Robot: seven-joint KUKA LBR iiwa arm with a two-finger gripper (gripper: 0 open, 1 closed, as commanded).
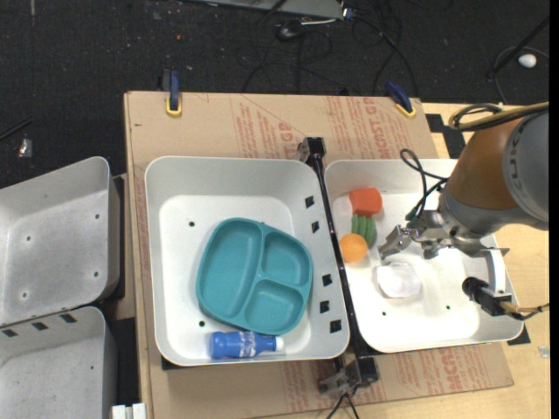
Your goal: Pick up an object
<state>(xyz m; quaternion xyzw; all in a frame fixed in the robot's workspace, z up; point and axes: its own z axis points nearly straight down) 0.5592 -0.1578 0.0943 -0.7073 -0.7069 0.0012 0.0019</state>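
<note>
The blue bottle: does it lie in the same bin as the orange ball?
No: the blue bottle lies in the left bin; the orange ball is in the right bin.

Divided plate [254,275] and bottle [244,345] in left bin [166,234]; small items in right bin [454,321].

Cardboard-covered counter [227,125], two blue-and-yellow clamps [173,92] at its far edge, perforated white panels [52,234] at left, black cables [384,33] on dark floor [79,42].
</note>
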